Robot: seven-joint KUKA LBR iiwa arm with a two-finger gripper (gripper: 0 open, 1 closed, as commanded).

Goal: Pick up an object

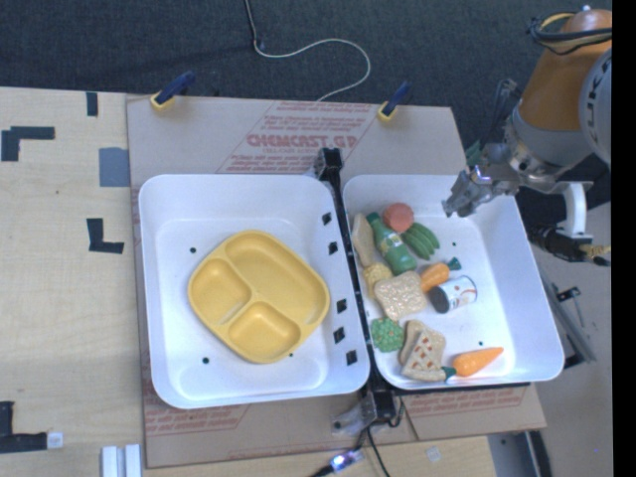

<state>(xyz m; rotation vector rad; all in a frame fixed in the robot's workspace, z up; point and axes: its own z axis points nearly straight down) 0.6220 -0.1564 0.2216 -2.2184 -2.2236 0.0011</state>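
Camera view: gripper [465,199] above right bin's [527,266] far corner

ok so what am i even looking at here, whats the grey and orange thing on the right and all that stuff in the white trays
The grey and orange thing is a robot arm, reaching in from the right. Its gripper, the part meant to pick things up, hangs over the upper right edge of the right bin; nothing shows in it. The picture comes from one fixed camera above the bench, looking down at a slant. The left bin holds a yellow divided plate. The right bin holds a pile of toy food: a green bottle, a red tomato-like ball, crackers, and a carrot near the front. The job is simply to pick one up.
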